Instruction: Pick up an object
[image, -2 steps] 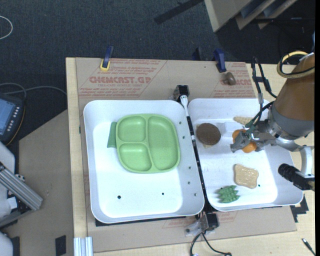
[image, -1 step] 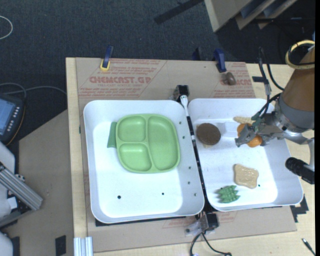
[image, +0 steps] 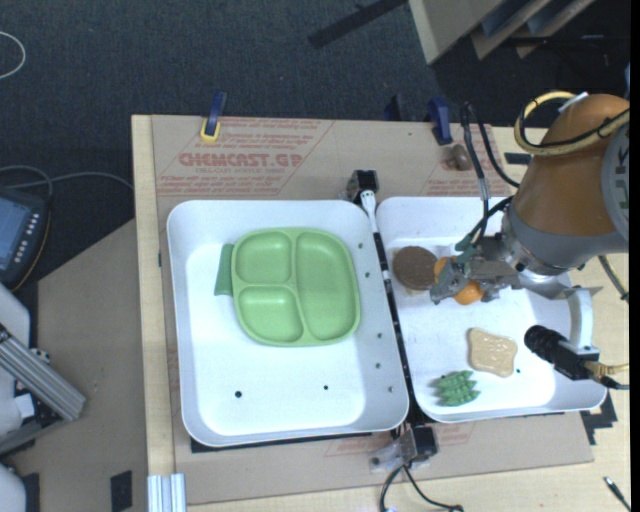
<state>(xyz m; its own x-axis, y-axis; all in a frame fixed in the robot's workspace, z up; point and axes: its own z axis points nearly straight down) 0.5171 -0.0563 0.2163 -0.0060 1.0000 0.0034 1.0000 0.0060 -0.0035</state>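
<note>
Board (image: 250, 150) printed "CHEMCAST GP", green plate (image: 295, 285), left bin (image: 195, 330)

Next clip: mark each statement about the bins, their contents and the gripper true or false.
1. The green divided tray lies in the left bin. True.
2. The brown round disc sits inside the green divided tray. False: it lies in the right bin, near the divider between the bins.
3. The gripper is over the right bin. True.
4. An orange object shows at the gripper. True, though whether it is gripped cannot be told.
5. The small green leafy item lies at the right bin's far edge. False: it is near the front edge, beside the tan piece.
</note>
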